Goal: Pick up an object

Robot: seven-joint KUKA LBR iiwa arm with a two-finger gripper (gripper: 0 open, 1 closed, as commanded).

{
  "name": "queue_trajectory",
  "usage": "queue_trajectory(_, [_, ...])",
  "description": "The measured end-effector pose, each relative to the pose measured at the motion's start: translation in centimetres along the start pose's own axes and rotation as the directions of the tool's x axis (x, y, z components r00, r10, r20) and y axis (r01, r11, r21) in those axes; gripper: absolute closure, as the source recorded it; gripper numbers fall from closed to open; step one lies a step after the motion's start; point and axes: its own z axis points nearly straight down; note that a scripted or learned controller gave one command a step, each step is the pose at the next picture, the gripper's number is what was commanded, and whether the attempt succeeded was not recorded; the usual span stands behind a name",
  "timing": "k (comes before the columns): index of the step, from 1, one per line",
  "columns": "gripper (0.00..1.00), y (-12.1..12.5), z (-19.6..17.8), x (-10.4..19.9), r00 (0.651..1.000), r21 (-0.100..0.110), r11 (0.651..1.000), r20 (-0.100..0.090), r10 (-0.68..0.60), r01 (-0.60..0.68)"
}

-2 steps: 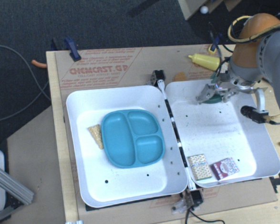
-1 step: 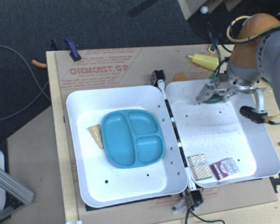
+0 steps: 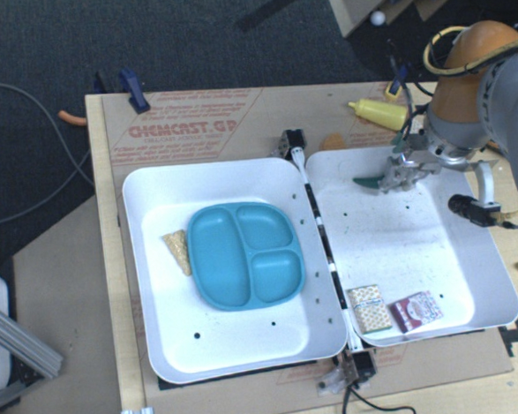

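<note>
While the arm (image 3: 476,80) reaches in from the right, bent low over the right bin's (image 3: 474,248) far edge, its fingers (image 3: 396,173) pinch a dark green object (image 3: 370,182) at that bin's upper part. Two small packets (image 3: 394,311) lie near the front rim, well apart.

The bench (image 3: 191,127) (brown, printed red) bears two white bins (image 3: 147,254) (image 3: 475,266) side by side.
</note>
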Motion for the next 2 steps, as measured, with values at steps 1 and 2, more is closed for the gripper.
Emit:
queue_trajectory(1, [1.00,-0.45,-8.28,2.84,1.000,-0.015,1.000,-0.003,-0.001,0.001])
queue_trajectory(2, [0.00,-0.50,-8.18,2.83,1.000,-0.013,1.000,-0.003,-0.001,0.001])
